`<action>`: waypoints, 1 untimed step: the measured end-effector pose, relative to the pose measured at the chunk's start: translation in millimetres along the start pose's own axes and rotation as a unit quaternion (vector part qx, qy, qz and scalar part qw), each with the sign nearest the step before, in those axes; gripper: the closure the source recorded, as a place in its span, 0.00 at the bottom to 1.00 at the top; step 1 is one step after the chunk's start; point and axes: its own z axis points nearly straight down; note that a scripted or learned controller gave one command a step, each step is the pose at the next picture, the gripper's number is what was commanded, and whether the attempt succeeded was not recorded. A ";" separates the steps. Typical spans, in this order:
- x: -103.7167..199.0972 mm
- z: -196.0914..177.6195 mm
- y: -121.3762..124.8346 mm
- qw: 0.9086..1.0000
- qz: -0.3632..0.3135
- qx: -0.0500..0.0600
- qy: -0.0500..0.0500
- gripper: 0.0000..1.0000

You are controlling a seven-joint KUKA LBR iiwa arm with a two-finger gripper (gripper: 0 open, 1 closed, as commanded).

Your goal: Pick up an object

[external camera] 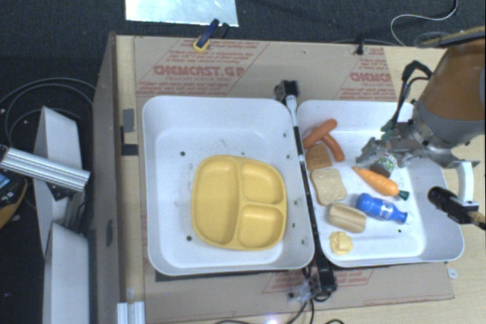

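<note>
Camera view: gripper [382, 153] just above the carrot [377, 180].

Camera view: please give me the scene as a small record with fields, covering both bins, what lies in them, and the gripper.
left bin: holds a yellow divided plate
right bin: holds toy food
sausages: far left corner
bread slices: beside the middle divider
carrot: centre, pointing away from the divider
blue bottle: lying on its side, below the carrot
bread roll: left of the bottle
small yellow piece: near edge
gripper: over the right bin, just above the carrot; finger state unclear
</note>
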 end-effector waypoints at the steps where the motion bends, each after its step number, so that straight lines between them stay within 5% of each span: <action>1: -34.0 106.3 -6.5 1.000 0.001 -0.001 -0.001 0.00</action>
